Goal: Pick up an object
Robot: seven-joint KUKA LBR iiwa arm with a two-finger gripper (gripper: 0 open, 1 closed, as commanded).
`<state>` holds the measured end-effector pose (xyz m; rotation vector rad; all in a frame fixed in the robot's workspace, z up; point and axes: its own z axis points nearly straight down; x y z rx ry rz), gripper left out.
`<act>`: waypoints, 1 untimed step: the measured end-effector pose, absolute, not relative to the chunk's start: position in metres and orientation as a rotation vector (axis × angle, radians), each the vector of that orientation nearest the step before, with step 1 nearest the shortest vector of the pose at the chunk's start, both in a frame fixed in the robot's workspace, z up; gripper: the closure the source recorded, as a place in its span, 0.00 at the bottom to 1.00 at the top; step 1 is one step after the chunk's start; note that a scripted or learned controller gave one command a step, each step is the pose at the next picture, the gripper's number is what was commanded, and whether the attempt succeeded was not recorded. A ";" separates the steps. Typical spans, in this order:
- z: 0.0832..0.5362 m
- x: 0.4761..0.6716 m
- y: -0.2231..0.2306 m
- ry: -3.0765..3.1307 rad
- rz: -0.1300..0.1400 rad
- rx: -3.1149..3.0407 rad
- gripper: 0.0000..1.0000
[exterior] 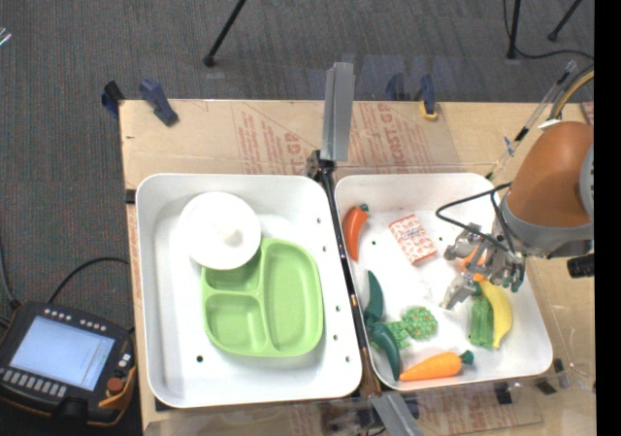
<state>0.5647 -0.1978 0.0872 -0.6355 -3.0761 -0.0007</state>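
Two shallow white bins are set side by side on the bench. In the left bin point(155, 327), a green divided plate point(264, 300) is laid flat, and a white round bowl point(221, 228) is rested over its upper left corner. In the right bin point(456, 186), several toy foods are scattered: an orange-red pepper point(353, 228) against the left wall, a small pink patterned packet point(413, 238) near the middle, a dark green vegetable point(374, 296) and another green piece point(388, 339) low on the left, a small broccoli-like piece point(421, 321) beside them, and a carrot point(433, 365) along the near wall. A yellow banana point(499, 310) and a green item point(481, 323) are seen touching each other at the right side.

The gripper point(470, 281) is lowered into the right bin, just left of the banana, with its fingers point(456, 294) pointed down toward the bin floor. The fingers are seen spread apart, and nothing is gripped between them. A small orange patch is glimpsed among the wrist parts, but its nature cannot be told. Whether the fingertips are touching the bin floor cannot be told.
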 end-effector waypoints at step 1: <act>0.087 0.515 -0.211 -3.082 -0.001 -0.604 0.00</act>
